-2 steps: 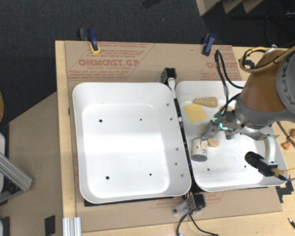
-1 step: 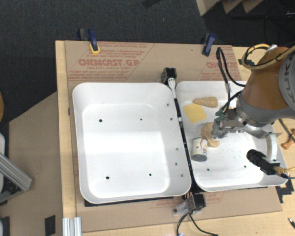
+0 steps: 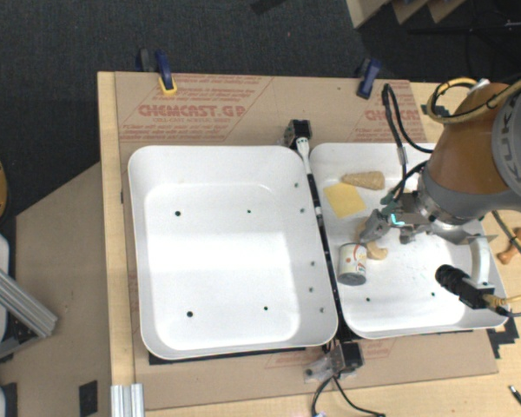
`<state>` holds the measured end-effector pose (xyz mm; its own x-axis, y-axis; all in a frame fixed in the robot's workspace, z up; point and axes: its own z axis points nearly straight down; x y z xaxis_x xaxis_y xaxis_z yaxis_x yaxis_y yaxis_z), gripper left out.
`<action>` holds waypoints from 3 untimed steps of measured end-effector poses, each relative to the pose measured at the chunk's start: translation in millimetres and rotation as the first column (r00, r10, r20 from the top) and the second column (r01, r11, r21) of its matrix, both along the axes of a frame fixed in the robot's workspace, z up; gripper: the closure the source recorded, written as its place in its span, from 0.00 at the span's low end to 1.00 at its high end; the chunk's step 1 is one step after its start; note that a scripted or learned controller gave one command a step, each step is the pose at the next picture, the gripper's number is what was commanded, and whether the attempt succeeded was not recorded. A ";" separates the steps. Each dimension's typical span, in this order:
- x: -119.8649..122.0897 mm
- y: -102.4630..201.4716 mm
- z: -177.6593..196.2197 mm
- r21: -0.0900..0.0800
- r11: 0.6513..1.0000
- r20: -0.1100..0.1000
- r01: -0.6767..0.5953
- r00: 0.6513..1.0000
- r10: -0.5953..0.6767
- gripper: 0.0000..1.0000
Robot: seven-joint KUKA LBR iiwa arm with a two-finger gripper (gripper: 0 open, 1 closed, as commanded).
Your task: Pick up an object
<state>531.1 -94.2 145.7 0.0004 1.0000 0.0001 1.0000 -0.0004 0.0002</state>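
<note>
Camera view, looking down at a slant. Items as follows.

1. Tabletop: covered by a brown paper-faced board (image 3: 200, 107) with red printing, held along its far edge by two blue clamps (image 3: 165, 66).
2. Left shallow white plastic bin (image 3: 217, 259): rounded corners, small dark dots on its floor, sitting edge to edge with the right bin.
3. Right shallow white plastic bin (image 3: 399, 307): holds all four loose items below.
4. Tan oblong bread-like piece (image 3: 363, 180): lies near the bin's far wall.
5. Pale yellow flat square piece (image 3: 345, 200): just beside the tan oblong piece, on its near side.
6. Small white cylinder with red marks (image 3: 353, 264): lies on its side close to the bin's left wall, near mid-length.
7. Small tan lump (image 3: 378, 251): just to the right of the white cylinder; whether the two touch cannot be told.
8. Grey arm with orange band (image 3: 469, 159): reaches in from the right over the right bin.
9. Tool (image 3: 373, 228): low over the bin floor, between the yellow square piece and the small tan lump, close above the lump. Whether the tool is open or closed cannot be told, and no item is seen held in it.
</note>
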 end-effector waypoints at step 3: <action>1.3 0.3 20.5 -0.001 1.000 0.005 -0.001 1.000 0.001 1.00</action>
